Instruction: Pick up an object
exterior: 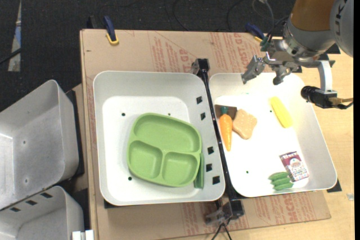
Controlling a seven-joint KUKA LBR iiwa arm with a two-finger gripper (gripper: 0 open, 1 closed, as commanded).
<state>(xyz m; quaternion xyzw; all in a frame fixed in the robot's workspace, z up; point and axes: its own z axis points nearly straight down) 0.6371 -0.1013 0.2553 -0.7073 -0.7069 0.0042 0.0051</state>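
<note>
The right bin [322,137] holds several small items: an orange carrot [226,130] by its left wall, a tan slice of toast [244,123] beside it, a yellow corn-like piece [280,112], a small red and white carton [294,166] and a green pea pod [280,180] near the front. My gripper [264,72] hangs above the far edge of this bin with its two fingers spread open and nothing between them. It is well above and behind the toast and the yellow piece.
The left bin [107,137] holds a green divided plate [164,150]. A black clamp strip [209,115] runs between the bins. Two grey containers [31,137] stand off the bench at the left. Blue clips [111,31] grip the board's far edge.
</note>
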